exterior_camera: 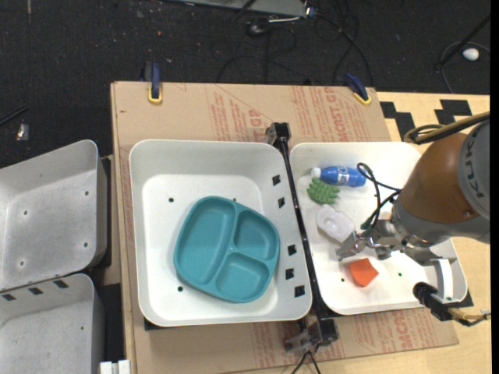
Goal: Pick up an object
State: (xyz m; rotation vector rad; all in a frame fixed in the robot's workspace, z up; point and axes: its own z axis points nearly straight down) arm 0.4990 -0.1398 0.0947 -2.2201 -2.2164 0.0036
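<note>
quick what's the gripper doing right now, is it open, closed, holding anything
Gripper: open or shut cannot be told; it sits low in the right white bin, just above the small orange block.

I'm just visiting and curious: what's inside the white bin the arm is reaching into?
In the right bin lie a blue bottle, a green toy, a clear whitish piece and an orange block. The arm covers the bin's right part, so anything beneath it is hidden.

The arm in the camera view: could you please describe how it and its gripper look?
The arm is bulky and rounded, with an orange band above a grey wrist section. Black cables loop beside it. The gripper is a small metallic grey assembly.
</note>
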